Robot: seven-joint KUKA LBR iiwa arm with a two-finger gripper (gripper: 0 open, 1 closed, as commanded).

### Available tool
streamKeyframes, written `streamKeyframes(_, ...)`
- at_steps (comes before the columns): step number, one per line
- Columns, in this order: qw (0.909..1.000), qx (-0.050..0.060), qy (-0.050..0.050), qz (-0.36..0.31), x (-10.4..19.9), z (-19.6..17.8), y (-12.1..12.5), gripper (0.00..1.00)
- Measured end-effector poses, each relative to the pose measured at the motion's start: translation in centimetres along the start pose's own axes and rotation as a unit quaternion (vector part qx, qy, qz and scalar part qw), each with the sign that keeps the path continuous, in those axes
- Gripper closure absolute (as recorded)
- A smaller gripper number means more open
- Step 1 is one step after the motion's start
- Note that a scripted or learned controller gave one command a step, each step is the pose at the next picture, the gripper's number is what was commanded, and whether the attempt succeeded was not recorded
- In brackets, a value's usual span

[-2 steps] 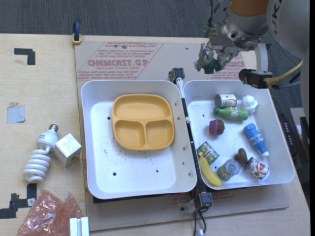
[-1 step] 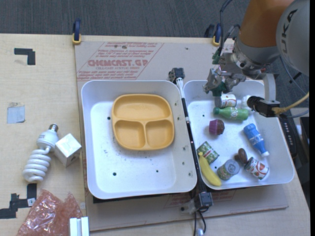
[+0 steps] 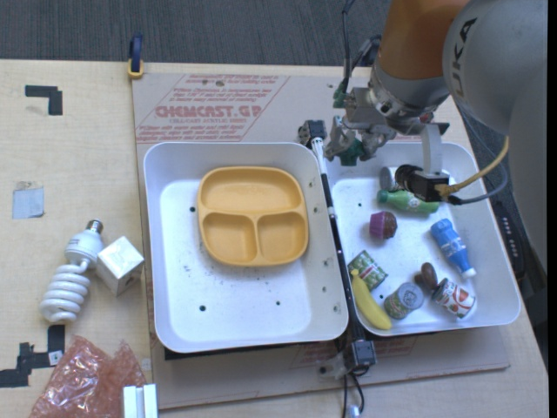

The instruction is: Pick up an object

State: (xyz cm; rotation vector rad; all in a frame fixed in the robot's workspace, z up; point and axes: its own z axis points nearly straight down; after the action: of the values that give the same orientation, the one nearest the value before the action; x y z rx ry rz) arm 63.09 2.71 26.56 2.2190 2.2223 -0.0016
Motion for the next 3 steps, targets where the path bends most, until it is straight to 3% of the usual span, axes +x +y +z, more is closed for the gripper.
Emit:
streamKeyframes(1,1.0000,0.000,0.000,0.000,5.3,-2.1,-2.9,1.00)
streamKeyframes(2,1.0000,0.000,0.000,0.000,8.7,-3.3,-4.4,1.00)
streamKeyframes(3,1.0000,0.001,0.000,0.002,7.7,-2.7,-6.6,1.00)
